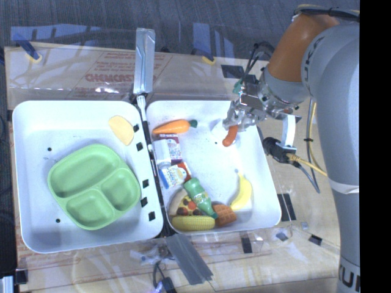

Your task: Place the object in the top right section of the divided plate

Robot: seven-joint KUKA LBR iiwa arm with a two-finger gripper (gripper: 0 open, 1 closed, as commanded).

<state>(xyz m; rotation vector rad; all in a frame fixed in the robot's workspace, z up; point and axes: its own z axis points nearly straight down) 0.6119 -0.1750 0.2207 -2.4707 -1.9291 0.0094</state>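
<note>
The grey arm with the orange band (317, 72) reaches in at the frame's upper right; the green divided plastic plate (93, 184) sits in the left white bin (36, 121). The fingers (235, 122) are clenched on a small orange-red sausage-shaped toy (229, 136), which hangs just below them over the right bin (259, 163).

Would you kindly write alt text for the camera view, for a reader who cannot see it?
The grey arm's gripper hangs over the right bin with a small orange-red item at its tip, above a carrot, a banana and other toy foods. In the left bin lie a green divided plate and a yellow piece.
</note>
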